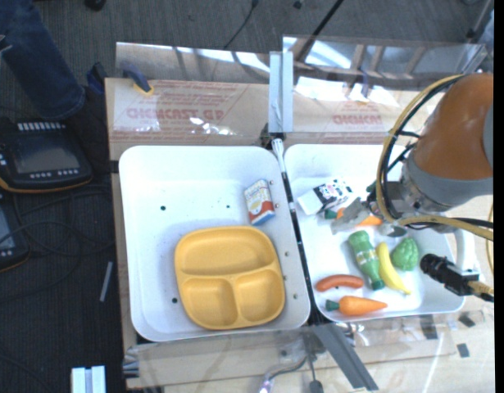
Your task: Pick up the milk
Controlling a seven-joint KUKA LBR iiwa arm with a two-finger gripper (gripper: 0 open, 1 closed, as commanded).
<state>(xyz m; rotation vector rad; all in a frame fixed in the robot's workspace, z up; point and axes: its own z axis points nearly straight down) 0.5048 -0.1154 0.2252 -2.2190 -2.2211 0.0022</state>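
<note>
A small white carton with red and blue print, which I take for the milk (260, 201), lies in the left bin (145, 219) near its right wall, just above the yellow plate. My gripper (351, 212) hangs low over the right bin (305, 170), under the grey and orange arm (452, 146). It is right of the milk, across the wall between the bins, and beside a small black-and-white box (332, 192). Nothing shows as held.
A yellow three-compartment plate (229, 275) fills the lower left bin. In the right bin lie a green bottle (365, 258), a banana (392, 269), a green pepper (406, 253), a red chili (339, 282) and a carrot (360, 305).
</note>
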